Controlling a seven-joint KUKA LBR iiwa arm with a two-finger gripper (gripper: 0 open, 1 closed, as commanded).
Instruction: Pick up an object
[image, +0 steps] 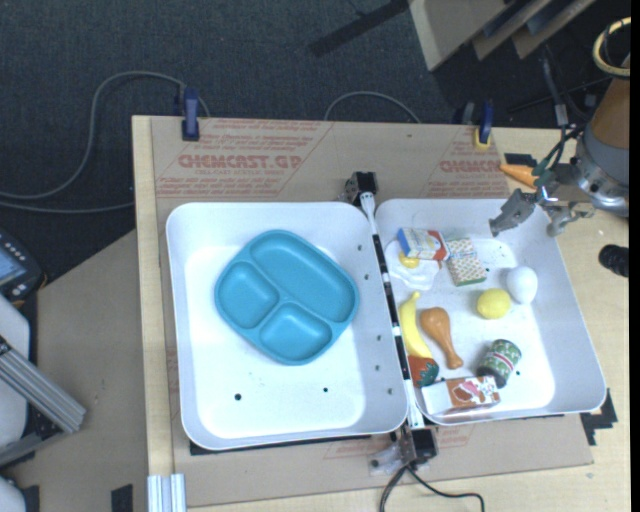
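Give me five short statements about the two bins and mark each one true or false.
1. The blue divided plate lies in the left bin. True.
2. The banana lies on the blue plate. False: it lies in the right bin, near the divider.
3. The claw grips the white egg. False: the egg rests on the bin floor, apart from it.
4. The yellow ball sits beside the egg. True.
5. The drumstick is green. False: orange-brown.

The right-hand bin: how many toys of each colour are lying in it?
Yellow: 2, banana and lemon
White: 1, egg
Orange-brown: 1, drumstick
Green: 1, can
Mixed colours: 4, small packets and boxes, too small to name
Total: 9
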